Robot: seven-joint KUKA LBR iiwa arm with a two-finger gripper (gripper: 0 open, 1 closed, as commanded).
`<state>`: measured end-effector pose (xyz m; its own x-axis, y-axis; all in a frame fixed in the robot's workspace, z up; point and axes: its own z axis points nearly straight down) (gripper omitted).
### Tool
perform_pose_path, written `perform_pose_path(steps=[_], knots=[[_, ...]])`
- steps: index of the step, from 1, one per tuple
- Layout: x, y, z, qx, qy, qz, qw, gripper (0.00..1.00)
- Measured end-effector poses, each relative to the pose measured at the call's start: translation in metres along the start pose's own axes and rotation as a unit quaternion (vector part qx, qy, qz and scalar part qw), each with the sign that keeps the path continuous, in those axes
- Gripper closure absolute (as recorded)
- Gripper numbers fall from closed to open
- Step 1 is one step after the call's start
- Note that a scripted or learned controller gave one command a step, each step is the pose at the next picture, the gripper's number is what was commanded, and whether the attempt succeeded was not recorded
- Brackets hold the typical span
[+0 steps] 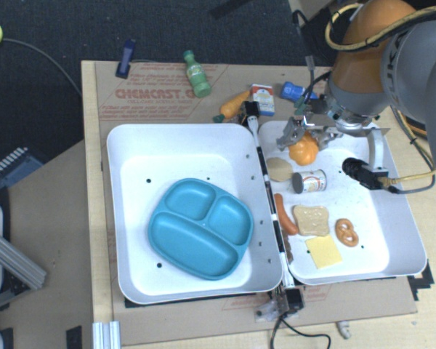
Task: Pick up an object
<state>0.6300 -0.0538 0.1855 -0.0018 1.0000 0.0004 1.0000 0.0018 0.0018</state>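
Gripper: the gripper (303, 132) is hanging over the far left corner of the right bin (392, 224), with the grey arm reaching in from the right.
Grip state: its lower end is sitting right at the top of the orange fruit (304, 152); I cannot tell how wide it is standing, nor whether it is gripping anything.
Task's thing: the orange fruit looks like the target and is lying in the right bin directly under the gripper, seemingly resting on the bin floor.
Nearest neighbours: a beige round piece (279, 169) is lying just beside the fruit toward the divider, and a small can (310, 182) is lying on its side just in front of it.
Further out in the bin: a sausage (284, 215) is lying along the divider wall, a bread slice (310, 220) is touching it or nearly so, a pretzel (346, 231) is sitting near the bread, and a yellow cheese slice (324, 252) is lying nearest the front.
Left bin: the left bin (131, 166) is holding a blue divided plate (200, 227).
Beyond the bins: a green bottle (198, 75), a carrot (234, 105) and a small carton (262, 99) are lying on the bench.
Progress: the approach appears done, judging by the gripper being at the fruit; a confirmed grasp and the lift clear of the bin are looking like what is left.
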Motion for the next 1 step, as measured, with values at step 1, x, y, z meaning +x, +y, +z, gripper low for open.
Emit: perform_pose_path(steps=[1], knots=[[0.0316,-0.0578,-0.0132,0.002,0.000,0.001,1.0000,1.00]])
